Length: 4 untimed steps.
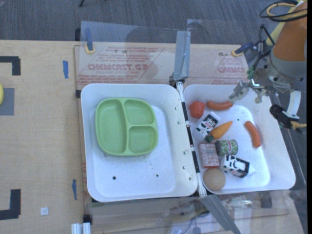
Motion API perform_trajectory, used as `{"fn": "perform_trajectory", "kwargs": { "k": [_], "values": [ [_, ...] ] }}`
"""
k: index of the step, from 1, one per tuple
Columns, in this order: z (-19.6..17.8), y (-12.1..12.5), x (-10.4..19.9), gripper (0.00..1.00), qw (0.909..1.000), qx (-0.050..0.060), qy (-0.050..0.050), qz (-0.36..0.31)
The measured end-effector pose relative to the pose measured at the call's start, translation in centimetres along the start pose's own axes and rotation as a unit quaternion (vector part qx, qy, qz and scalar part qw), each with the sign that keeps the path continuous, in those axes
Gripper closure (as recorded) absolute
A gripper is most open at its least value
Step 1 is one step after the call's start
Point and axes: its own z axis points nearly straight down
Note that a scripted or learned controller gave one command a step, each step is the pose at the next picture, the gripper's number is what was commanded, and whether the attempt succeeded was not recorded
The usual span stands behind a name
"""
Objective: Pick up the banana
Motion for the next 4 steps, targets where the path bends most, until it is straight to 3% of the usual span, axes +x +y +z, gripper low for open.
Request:
{"fn": "perform_trajectory", "kwargs": {
  "k": [1, 2, 3, 4],
  "values": [
    [-1.1, 0.1, 0.0, 1.0, 1.0, -0.002, -0.001, -0.001],
    [10.8, -2.9, 6.4, 1.0, 0.9868, -0.001, 0.0, 0.162],
    [1.1, -8.5, 13.7, 1.0, 0.9715, 0.0, 0.0, 0.237],
    [1.3, -13.1, 20.2, 1.0, 0.9305, 0.004, 0.0, 0.366]
  ]
}}
